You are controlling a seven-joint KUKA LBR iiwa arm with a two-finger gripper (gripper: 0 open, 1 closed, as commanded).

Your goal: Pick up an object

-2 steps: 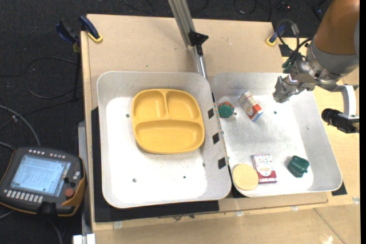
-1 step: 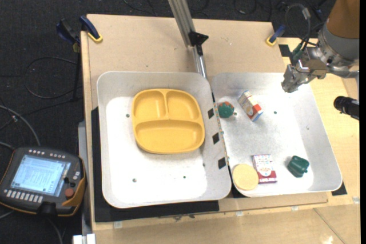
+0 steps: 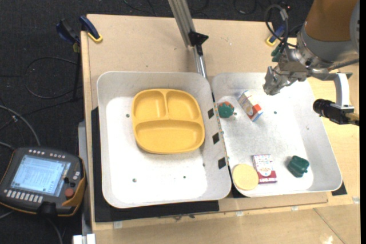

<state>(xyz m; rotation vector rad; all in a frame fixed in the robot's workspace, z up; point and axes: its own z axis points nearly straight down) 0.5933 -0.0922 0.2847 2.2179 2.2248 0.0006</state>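
The gripper [image 3: 273,84] is small and dark against the right bin [image 3: 320,140]; I cannot tell its state. It hangs over that bin's far edge, nothing visibly in it. 1 small carton [image 3: 250,106] lies just below-left of it, 1 round green toy [image 3: 226,110] further left. Near the front: 1 pale disc [image 3: 246,177], 1 red-white box [image 3: 264,168], 1 dark green piece [image 3: 298,166]. The left bin [image 3: 114,146] holds 1 yellow divided tray [image 3: 168,121].

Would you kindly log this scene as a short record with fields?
left bin: yellow tray
right bin: small carton, teal and red toy, green toy, red box, cream disc
gripper: above the right bin's far edge, near the carton
held: nothing seen
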